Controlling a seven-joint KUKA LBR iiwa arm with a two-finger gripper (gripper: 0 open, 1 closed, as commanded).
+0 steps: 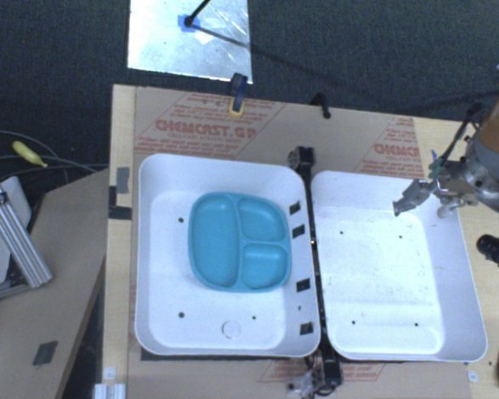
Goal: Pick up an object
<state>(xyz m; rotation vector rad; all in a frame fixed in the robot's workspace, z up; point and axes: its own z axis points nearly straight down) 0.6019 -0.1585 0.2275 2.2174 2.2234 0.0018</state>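
Camera view, plate: we see a blue divided plate [238, 254] lying flat in the left bin [165, 188], roughly at its middle, with three compartments facing up
Camera view, small item: we also make out a small pale round thing [231, 329] on the left bin's floor near its front wall; it is too faint for us to name
Camera view, right bin: the right bin [444, 336] sits just beside the left one, a black divider [308, 241] between them
Camera view, gripper: the gripper [422, 199] hangs over the back of the right bin, well apart from the plate; we cannot tell how its tips are set, as they are small and blurred here, and we see nothing held
Handling, as we judge it: the plate looks like stiff moulded plastic, light, smooth and likely slippery, not fragile
Where to take hold, as we judge it: lying flat, it offers only its raised rim or a ridge between compartments; we would pinch the rim on the side nearest the divider
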